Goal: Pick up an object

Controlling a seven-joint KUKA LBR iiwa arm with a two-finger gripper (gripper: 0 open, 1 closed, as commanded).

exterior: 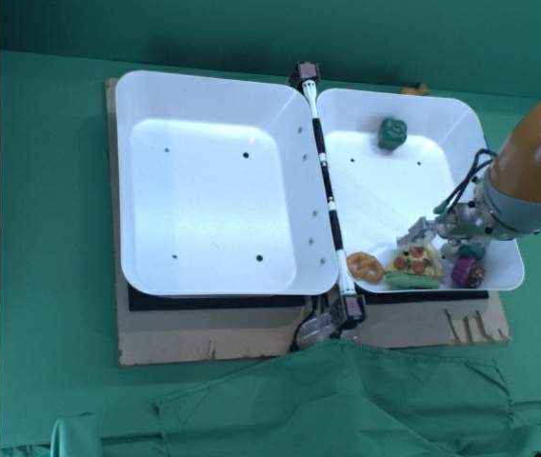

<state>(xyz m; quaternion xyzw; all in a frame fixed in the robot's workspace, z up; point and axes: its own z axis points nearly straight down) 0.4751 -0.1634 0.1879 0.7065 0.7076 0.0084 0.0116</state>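
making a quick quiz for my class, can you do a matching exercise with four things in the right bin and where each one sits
Things:
1. green pepper
2. pretzel
3. pizza slice
4. purple toy

Places:
A. near corner of the right bin, just below the claw
B. alone near the far wall of the bin
C. near wall, close to the divider bar between the bins
D. between the pretzel and the purple toy, with a green bean pod along its near edge

Pairs: 1-B, 2-C, 3-D, 4-A
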